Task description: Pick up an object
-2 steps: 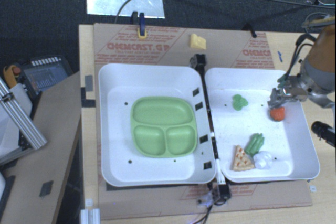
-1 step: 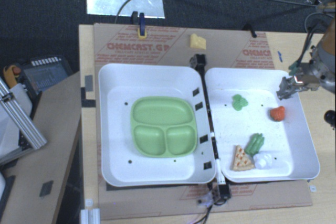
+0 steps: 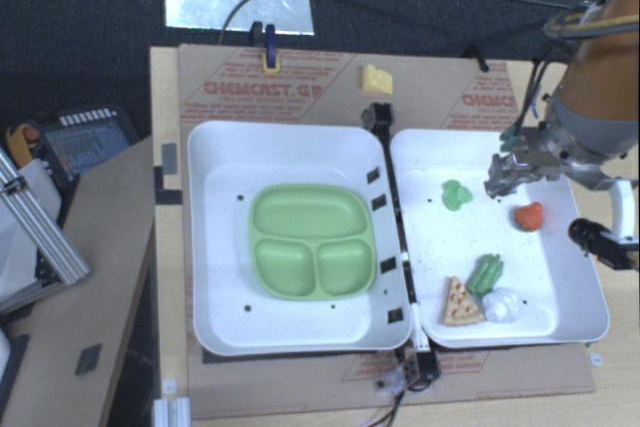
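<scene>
Brown "CHEMCAST" board (image 3: 262,87) under bins (image 3: 215,215)

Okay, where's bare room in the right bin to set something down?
The right white bin is bare at its far-left corner, behind the small green toy, and along its left wall. It's crowded near the front around the pizza slice toy.
</scene>
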`<state>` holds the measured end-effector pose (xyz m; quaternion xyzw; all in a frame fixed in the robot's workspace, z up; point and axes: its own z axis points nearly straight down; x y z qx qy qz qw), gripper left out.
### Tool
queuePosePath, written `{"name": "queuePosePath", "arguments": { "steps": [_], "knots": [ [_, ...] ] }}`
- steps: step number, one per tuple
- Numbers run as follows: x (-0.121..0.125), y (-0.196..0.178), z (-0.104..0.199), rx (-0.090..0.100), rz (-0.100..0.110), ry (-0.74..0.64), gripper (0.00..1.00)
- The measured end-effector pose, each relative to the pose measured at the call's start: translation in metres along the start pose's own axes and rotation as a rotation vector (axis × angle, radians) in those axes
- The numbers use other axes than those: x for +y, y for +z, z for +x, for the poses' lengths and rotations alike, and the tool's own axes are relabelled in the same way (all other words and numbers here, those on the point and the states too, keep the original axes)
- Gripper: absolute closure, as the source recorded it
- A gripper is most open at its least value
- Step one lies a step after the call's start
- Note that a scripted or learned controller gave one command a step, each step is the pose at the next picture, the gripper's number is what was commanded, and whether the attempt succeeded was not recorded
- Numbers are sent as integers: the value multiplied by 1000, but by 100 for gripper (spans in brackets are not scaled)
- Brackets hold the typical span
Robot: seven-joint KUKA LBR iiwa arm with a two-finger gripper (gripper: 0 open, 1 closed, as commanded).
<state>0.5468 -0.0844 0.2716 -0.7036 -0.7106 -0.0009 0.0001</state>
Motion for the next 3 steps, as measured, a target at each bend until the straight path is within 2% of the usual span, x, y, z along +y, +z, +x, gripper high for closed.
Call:
{"name": "queuePosePath", "arguments": {
  "steps": [1, 2, 3],
  "knots": [
    [-5, 8, 42, 0, 0, 2, 100],
    [-18, 11, 103, 1, 1, 0, 100],
    [-36, 25, 151, 1, 2, 1, 100]
  ]
}}
